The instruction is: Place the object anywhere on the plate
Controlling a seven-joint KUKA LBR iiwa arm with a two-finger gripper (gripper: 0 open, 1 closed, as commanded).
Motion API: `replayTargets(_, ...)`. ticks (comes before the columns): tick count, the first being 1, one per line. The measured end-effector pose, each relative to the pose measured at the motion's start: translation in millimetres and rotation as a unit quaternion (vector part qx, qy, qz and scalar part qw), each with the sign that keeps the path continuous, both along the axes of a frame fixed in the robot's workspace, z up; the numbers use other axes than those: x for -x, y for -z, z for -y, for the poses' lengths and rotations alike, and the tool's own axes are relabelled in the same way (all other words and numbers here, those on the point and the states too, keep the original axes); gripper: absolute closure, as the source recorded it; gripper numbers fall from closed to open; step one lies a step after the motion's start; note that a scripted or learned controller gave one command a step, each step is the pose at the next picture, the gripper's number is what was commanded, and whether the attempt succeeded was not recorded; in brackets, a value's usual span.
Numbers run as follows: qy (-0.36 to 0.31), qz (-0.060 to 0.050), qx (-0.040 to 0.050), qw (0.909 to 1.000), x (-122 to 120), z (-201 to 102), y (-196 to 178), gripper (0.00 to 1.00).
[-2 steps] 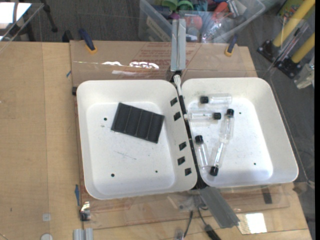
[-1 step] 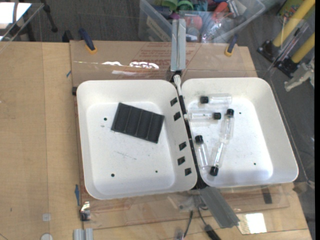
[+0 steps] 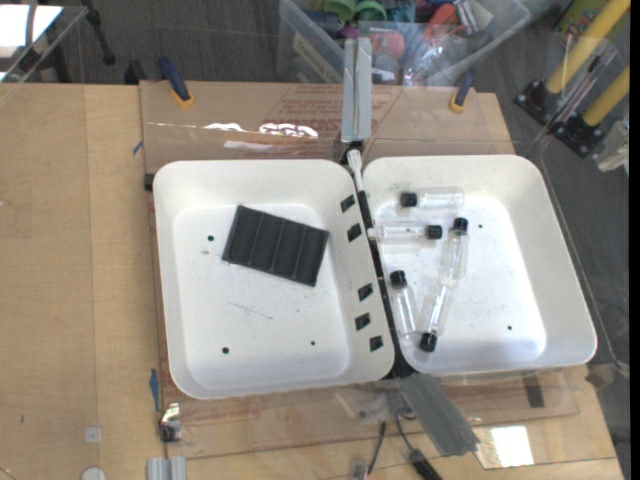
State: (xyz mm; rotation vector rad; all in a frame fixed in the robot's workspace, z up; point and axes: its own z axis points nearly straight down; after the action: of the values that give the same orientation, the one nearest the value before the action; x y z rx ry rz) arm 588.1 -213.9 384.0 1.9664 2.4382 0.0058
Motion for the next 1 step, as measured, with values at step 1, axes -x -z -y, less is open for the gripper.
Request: replayTargets(1,-0.321,-0.001,0.0026,0.9471,-5.2,9.5,-52.6,1.0)
